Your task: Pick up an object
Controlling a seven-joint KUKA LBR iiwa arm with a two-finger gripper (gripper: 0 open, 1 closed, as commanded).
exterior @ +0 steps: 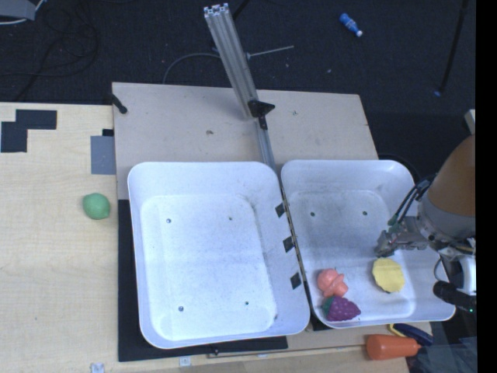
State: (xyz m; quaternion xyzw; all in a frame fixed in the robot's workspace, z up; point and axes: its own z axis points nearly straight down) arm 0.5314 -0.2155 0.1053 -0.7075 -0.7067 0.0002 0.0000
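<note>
**Pincer hangs just above the yellow piece in the right bin**

The pincer (pixel 386 245) sits low over the right bin (pixel 349 181), near its right wall, with the grey arm (pixel 450 208) reaching in from the right. Whether it is spread wide or drawn narrow cannot be told — its tip is small and dark against the bin floor, and nothing is seen held in it.

The nearest thing to take is the yellow object (pixel 388 275), a rounded lump lying on the bin floor just beside the pincer's tip, toward the near edge of the bin and a touch to the right. Its long axis runs roughly from far to near, slightly slanted. From this view I cannot say whether the tip touches it or stands just apart.

Farther left along the same near edge lie a pink-orange object (pixel 332 281) and, touching it or nearly so, a purple grape-like cluster (pixel 341 309) — both well within reach but farther off than the yellow one.

My judgement: the coming move turns on a short shift toward the near edge, then a descent, with the closing line set across the yellow lump's shorter width.

No brand, label or legible writing shows on anything in either bin or on the tabletop (pixel 46 286).
</note>
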